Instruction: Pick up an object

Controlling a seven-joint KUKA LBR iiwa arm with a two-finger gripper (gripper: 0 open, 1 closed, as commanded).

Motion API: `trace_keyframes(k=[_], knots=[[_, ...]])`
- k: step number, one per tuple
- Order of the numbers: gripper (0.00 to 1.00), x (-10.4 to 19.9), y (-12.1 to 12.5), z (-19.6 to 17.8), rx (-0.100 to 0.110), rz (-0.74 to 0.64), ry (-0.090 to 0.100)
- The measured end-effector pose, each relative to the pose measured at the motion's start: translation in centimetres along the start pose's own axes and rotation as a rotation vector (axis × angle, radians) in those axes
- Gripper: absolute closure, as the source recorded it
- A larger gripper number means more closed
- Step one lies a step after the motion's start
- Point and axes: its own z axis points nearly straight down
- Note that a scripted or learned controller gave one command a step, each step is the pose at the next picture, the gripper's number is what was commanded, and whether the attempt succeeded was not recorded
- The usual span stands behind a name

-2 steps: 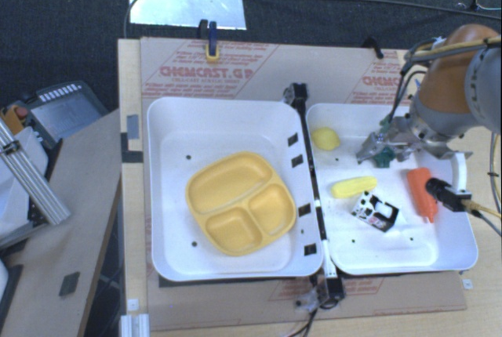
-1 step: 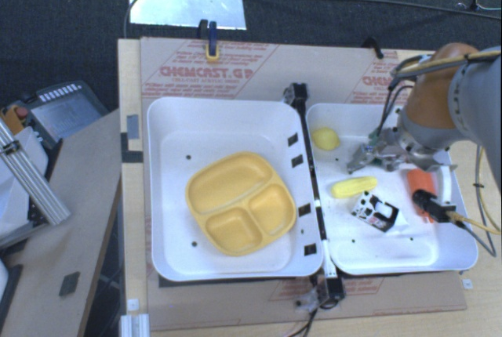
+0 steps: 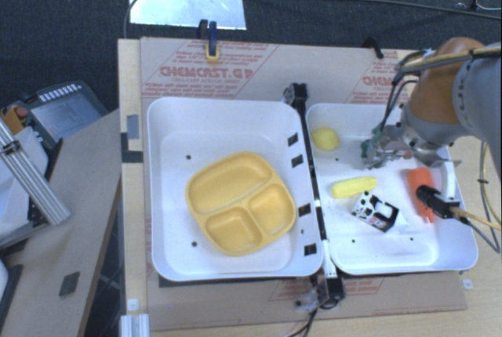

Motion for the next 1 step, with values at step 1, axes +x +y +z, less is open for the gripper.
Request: trace_keyframes(k=[1], knots=[[1.00, 0.05, 0.06, -4.38, -0.002, -0.002, 0.000]])
